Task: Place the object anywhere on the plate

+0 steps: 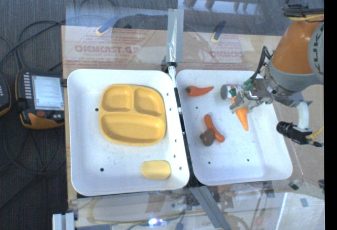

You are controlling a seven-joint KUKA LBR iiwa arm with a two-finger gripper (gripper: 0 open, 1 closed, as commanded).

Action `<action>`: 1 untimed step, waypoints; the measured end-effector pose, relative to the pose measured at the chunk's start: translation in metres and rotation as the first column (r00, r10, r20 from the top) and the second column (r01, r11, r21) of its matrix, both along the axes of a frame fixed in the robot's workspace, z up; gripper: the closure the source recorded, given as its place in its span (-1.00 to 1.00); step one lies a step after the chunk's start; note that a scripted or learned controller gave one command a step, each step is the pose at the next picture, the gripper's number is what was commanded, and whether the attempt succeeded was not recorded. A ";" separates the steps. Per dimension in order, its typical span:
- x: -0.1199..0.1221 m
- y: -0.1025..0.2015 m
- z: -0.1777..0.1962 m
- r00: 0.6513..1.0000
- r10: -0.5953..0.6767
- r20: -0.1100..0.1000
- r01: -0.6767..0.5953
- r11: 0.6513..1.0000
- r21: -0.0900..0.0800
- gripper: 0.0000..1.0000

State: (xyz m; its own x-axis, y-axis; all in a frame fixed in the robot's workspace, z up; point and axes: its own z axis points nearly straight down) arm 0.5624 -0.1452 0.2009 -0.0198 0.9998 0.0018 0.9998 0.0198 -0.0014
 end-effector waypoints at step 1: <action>-0.020 0.061 -0.018 0.992 0.124 -0.002 -0.124 0.992 -0.001 1.00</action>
